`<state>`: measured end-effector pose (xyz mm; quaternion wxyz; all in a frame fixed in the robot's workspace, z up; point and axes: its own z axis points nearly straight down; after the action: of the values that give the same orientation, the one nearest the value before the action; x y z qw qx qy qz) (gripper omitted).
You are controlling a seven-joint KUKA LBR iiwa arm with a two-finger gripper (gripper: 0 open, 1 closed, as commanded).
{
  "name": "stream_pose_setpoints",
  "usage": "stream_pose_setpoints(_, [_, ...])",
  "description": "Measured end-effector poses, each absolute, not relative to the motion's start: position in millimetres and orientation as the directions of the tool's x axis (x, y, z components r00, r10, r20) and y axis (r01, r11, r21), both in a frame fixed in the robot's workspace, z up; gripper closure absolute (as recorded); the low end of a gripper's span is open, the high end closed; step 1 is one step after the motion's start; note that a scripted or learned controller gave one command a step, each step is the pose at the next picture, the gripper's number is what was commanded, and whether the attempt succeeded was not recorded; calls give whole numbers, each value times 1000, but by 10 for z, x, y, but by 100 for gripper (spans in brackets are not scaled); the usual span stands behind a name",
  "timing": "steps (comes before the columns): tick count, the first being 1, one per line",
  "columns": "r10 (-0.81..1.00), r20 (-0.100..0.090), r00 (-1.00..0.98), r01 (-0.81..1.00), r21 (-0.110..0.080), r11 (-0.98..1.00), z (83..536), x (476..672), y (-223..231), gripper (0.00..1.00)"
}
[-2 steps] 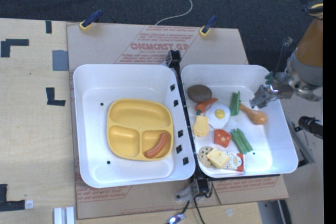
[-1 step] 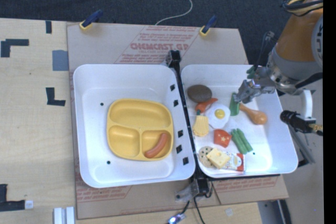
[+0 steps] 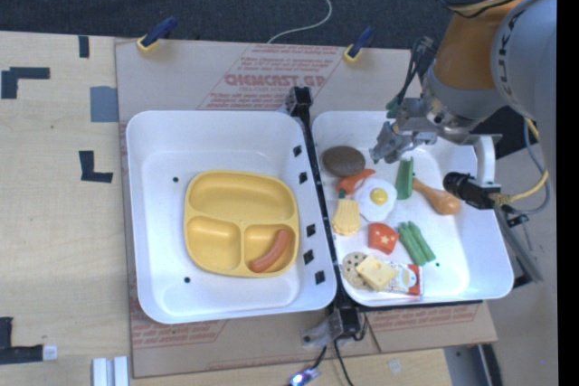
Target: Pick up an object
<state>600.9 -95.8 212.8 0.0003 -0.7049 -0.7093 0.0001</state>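
Two white bins sit side by side on the bench. The left bin [image 3: 154, 221] holds a yellow tray [image 3: 226, 212] with a sausage [image 3: 271, 250] in one compartment. The right bin [image 3: 470, 271] holds the toy food — a fried egg [image 3: 377, 197], a brown patty [image 3: 344, 160]. The pincer [image 3: 395, 145] hangs above the patty's right; how far it is open I cannot tell.

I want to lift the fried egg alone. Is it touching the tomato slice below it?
Apart. The camera view shows a strip of white bin floor between the fried egg and the tomato slice, so the egg sits clear of it.
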Motion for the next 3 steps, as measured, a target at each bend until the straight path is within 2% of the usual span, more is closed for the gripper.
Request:
stream_pose_setpoints(1, [1000,2,-7,1000,0,7,2139,6259,-431,100])
stream_pose_setpoints(2, [1000,0,-2,1000,1,2,2334,6392,-405,100])
stream_pose_setpoints(3, [1000,-2,0,1000,-2,0,2253,6332,-504,100])
